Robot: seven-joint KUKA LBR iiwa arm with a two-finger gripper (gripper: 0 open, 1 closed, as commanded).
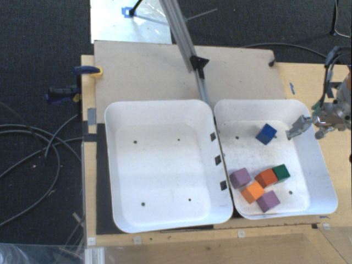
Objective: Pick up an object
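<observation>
Blue cube [266,133] sits near right bin's [324,175] far edge; gripper [300,126] just beside, finger state indeterminate.

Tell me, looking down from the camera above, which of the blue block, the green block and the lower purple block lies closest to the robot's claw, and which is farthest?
From the gripper at the right bin's upper right edge:
1. Blue block, alone in the bin's upper part, just left of the gripper.
2. Green block, at the right end of the cluster below.
3. Lower purple block, at the cluster's bottom, near the bin's front.
</observation>
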